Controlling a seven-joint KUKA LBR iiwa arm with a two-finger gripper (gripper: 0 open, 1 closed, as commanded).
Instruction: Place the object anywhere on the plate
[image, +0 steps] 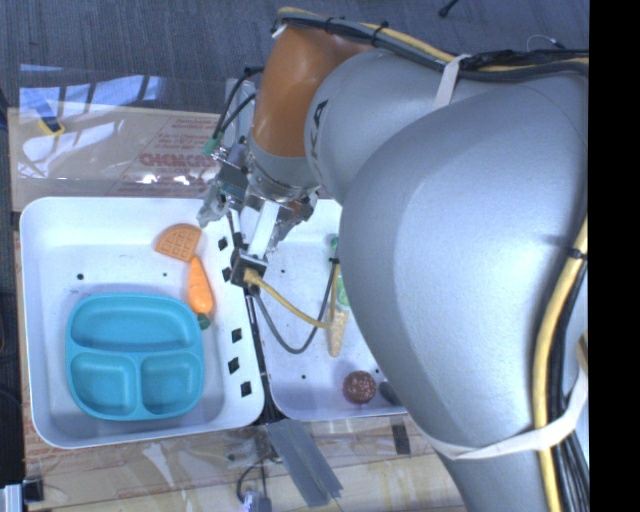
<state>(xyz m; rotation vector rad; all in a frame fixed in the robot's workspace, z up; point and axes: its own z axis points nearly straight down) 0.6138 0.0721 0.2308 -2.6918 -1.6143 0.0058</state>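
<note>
The gripper (252, 210) is seen above the far right corner of the left bin (40, 300), and whether it is spread or closed cannot be told. Just beside it a toy carrot (200, 287) is laid on the bin floor, its long axis running far-to-near with the green end touching the blue plate (133, 352), and a waffle piece (180, 242) lies near its far tip. Red print is carried on the clear sheet (120, 150) behind the bins, but it cannot be read.

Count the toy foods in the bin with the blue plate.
2: a waffle near the far wall, and a carrot beside the plate at its far right corner. The arm may hide others.
</note>
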